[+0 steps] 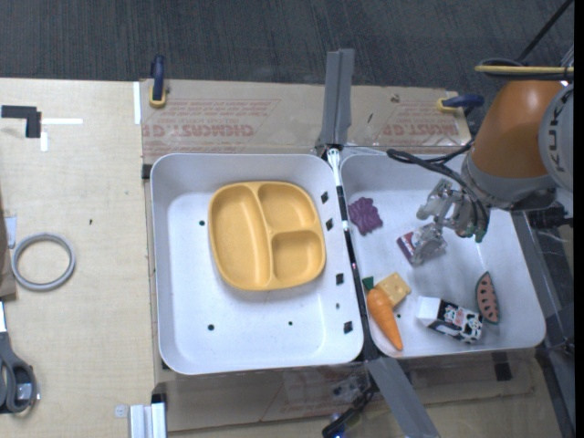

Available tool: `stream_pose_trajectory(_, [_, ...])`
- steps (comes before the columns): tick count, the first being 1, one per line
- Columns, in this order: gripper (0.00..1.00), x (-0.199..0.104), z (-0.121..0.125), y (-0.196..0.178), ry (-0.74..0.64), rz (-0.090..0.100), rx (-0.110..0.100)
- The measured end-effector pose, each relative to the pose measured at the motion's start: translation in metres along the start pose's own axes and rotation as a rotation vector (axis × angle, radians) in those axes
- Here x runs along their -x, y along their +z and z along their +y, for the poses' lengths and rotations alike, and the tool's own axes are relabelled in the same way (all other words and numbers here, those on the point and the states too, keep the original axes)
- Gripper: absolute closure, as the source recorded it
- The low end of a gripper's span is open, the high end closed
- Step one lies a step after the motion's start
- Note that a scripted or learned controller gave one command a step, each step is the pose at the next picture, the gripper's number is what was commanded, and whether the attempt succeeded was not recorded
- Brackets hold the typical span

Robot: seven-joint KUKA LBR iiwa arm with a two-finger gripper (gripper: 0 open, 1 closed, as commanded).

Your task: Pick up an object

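Camera view looks down at a slant on the right bin [525,331], where the pincer [436,229] hangs low over a small crumpled silvery packet with a red patch [418,245]. The packet lies directly under the fingertips and seems to touch them, but whether it sits between the fingers cannot be told, nor can it be seen whether the pincer is open or closed.

To the left of the pincer, near the bin's dividing wall, lies a purple grape cluster [365,214]. Toward the near edge of the bin from the pincer sit a yellow cheese wedge [393,288] and, just beside it, an orange carrot [384,318] lying lengthwise. Nearer the front from the pincer, a black-and-white carton [453,318] rests on the bin floor, with a watermelon slice [487,297] close to its right. The grey arm with its orange band [513,130] rises to the right of the pincer.

Well to the left of the pincer, the left bin [182,327] holds a yellow divided plate [267,234]. Far left on the tabletop [73,336] lies a grey tape ring [39,261].
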State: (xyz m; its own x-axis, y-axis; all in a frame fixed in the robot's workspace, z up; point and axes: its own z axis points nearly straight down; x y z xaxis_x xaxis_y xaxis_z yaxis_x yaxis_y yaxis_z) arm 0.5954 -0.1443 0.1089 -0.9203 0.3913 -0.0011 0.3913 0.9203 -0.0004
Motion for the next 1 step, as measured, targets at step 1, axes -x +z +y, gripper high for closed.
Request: stream_pose_trajectory(1, [0.00, -0.0460, 0.0009, 0.0089, 0.276, -0.020, 0.007])
